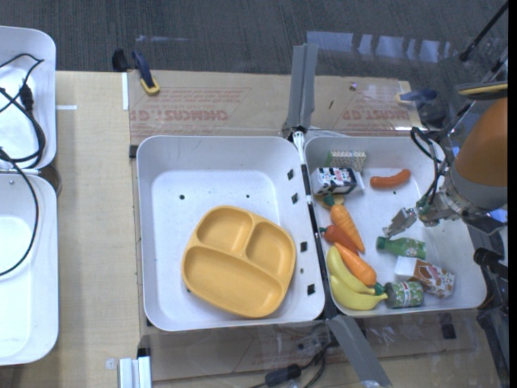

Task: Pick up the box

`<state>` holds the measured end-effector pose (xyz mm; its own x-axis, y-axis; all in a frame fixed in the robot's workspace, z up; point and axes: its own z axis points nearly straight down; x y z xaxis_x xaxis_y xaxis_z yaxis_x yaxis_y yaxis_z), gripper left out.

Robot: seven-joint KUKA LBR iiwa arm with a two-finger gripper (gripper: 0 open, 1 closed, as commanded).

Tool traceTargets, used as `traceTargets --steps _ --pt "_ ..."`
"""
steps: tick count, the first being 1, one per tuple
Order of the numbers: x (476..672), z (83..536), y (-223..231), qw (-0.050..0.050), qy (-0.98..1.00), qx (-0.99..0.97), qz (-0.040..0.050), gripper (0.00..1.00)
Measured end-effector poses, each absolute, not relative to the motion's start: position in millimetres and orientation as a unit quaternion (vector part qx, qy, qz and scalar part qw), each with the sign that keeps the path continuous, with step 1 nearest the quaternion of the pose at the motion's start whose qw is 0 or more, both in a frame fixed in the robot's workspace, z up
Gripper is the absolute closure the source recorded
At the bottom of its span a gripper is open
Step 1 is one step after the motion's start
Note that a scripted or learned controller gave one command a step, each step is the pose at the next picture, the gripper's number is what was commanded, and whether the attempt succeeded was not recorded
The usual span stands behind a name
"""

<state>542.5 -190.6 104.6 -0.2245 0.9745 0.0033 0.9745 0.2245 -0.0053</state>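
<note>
a: where's the box (334, 179)?

b: in the right bin (477, 297), at its far left corner, a small black-and-white carton lying just beside the divider, with a pale speckled block (348, 159) right behind it.

a: what's near it?

b: an orange sausage-shaped piece (390, 179) lies to its right. nearer the camera, two carrots (349, 241) run down the left side, then two bananas (349, 284) against the near wall.

a: and the claw?

b: the gripper (401, 221) hangs over the middle of the right bin, well apart from the box, just above a green packet (401, 246). its metal fingers look parted and nothing sits between them. the arm (483, 156) comes in from the right.

a: anything else in that bin?

b: a green can (404, 294) on its side by the banana tips, and a small red-brown carton (434, 279) beside it.

a: the left bin?

b: the left bin (153, 217) holds a yellow divided plate (239, 260), lying flat.
</note>
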Motion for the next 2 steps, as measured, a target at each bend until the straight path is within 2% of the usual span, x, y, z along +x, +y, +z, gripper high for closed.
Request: traceTargets --steps 1,2 --pt "620.5 89.5 -202.5 0.001 -0.774 -0.634 0.001 0.0" --pt "658.7 90.1 -182.6 0.0 -0.671 -0.742 0.0014 0.0"
